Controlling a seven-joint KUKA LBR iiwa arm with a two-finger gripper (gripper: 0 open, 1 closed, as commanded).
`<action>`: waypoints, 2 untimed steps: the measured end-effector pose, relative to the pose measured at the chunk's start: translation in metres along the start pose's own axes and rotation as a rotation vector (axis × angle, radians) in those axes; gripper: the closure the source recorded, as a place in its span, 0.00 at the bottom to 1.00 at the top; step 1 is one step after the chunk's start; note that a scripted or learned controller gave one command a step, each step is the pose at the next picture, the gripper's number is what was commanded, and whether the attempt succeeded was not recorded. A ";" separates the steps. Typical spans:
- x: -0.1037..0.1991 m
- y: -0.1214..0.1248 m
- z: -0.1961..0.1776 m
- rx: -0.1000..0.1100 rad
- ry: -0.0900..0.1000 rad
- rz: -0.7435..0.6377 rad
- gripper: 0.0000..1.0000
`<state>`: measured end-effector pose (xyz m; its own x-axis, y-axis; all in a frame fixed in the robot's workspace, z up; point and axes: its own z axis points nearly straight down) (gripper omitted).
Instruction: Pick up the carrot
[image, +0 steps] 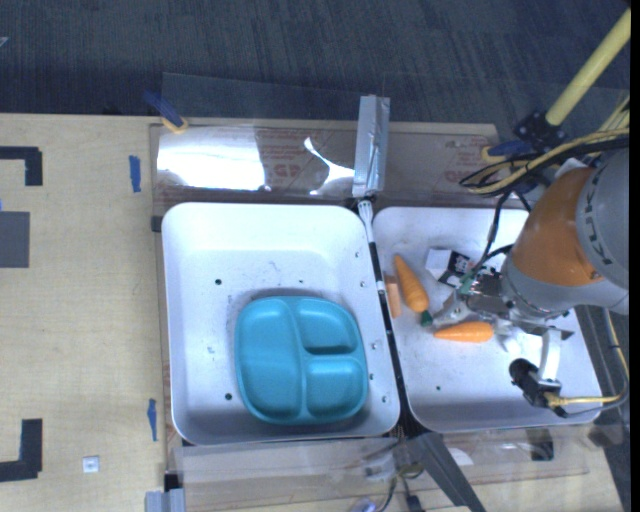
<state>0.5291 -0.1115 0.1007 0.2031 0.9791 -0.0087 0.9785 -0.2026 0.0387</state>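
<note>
Two shallow white bins sit side by side on the table (80, 300), split by a thin divider. Left bin (200, 260) carries a teal compartment plate (298, 357), three sections, lying flat toward the near side. Right bin (440, 385) carries two carrots. One carrot (410, 283) lies at a slant near the divider, thick end toward the far side, with a smaller orange piece (393, 297) just beside it on the left. The other carrot (465, 334) lies nearly level in the middle of the bin, its green stem end (428, 320) pointing toward the divider. The arm (565, 245) reaches in from the right, its orange band over the bin's right part. The hand (482, 300) hangs directly above the level carrot's right half, close to it; whether it touches or pinches the carrot cannot be told from this angle, and how its grasping parts stand cannot be told either. A small white and black item (445, 264) lies just beyond the hand. Yellow and black cables (530, 150) trail across the far right corner.
</note>
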 end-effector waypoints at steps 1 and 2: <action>0.012 -0.009 0.013 0.029 0.017 -0.494 0.00; 0.012 0.044 0.016 0.034 0.019 -0.522 0.00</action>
<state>0.5752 -0.1086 0.0868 -0.3124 0.9500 -0.0003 0.9500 0.3124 0.0015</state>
